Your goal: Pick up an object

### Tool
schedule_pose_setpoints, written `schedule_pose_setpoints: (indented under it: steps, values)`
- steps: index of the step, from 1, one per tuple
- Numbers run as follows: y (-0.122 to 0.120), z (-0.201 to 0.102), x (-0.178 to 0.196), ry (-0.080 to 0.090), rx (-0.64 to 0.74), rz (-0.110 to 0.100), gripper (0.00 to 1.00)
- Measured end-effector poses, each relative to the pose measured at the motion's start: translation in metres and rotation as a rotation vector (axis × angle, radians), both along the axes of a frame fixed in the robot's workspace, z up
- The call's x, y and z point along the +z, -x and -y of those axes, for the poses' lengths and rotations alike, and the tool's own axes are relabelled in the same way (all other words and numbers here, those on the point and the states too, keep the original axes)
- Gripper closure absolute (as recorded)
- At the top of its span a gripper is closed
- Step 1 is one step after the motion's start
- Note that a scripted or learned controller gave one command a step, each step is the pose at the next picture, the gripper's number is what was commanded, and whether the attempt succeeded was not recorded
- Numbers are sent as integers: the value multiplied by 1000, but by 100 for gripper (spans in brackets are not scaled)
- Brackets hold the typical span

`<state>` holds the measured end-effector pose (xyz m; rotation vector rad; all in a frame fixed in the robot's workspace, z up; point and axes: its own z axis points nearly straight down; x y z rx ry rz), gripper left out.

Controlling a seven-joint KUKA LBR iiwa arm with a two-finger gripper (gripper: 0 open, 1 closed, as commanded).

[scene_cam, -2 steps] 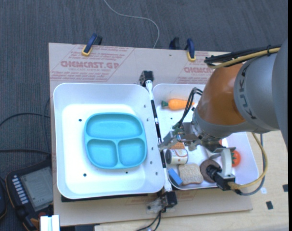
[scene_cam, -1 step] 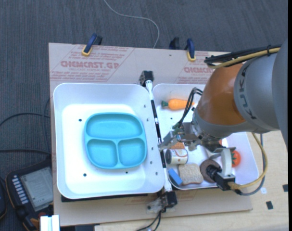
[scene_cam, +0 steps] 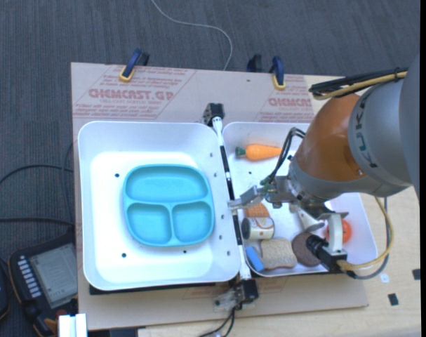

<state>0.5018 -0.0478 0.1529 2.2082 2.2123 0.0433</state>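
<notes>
Gripper (scene_cam: pixel 269 196) low in right bin (scene_cam: pixel 367 220), above roll (scene_cam: pixel 258 227) and bread (scene_cam: pixel 277 253); carrot (scene_cam: pixel 262 151) behind. Finger state: cannot tell. Nothing seen lifted; pick outstanding.

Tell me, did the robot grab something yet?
Not that I can see. The arm has reached over the right bin, and its gripper is low among the things there, near a small jar. Nothing shows between its fingers. The carrot and bread slice lie in the bin. Grabbing and lifting are left. The blue tray sits in the left bin.
</notes>
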Motion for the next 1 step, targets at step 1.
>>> schedule_pose_setpoints:
  steps: [1]
  values:
    - [0, 4, -5, -2, 0, 2, 0]
